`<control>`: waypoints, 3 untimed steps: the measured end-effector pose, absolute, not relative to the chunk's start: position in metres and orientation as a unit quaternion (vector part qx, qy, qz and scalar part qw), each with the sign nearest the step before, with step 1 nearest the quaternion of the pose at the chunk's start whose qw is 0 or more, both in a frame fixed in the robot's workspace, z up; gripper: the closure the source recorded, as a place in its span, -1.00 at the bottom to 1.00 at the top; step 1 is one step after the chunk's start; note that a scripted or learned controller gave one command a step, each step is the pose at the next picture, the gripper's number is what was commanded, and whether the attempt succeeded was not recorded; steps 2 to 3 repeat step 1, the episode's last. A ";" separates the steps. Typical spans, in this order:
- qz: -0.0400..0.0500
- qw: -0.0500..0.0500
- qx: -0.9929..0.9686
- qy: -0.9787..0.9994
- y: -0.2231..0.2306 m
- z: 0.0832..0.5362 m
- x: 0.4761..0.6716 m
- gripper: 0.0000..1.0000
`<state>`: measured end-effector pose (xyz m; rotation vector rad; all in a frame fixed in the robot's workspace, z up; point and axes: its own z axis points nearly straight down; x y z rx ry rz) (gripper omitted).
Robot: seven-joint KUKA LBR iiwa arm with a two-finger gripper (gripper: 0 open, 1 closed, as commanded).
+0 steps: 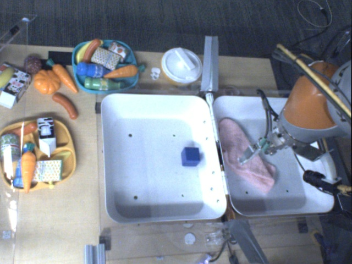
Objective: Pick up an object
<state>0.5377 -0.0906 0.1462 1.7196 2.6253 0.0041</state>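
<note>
A pink cloth [245, 157] lies crumpled in the left half of the right bin [308, 199]. A small blue cube [191, 156] sits in the left bin [126, 147], right of its middle. The arm comes in from the right with its orange band above the wrist. My gripper [248, 154] points down and to the left, with its fingertips on or just above the cloth's right side. Nothing visibly hangs from it.
Toy food lies outside the bins: a blue bowl [104, 66] of it at the back, a yellow plate [36, 155] at the left, loose carrots and a sausage. A white lidded bowl [181, 65] stands behind the bins. A metal rail divides them.
</note>
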 end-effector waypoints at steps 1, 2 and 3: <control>0.004 0.005 0.595 0.803 -0.106 0.093 0.590 -1.00; 0.004 0.005 0.595 0.803 -0.106 0.093 0.590 -1.00; 0.004 0.005 0.595 0.803 -0.106 0.093 0.590 -1.00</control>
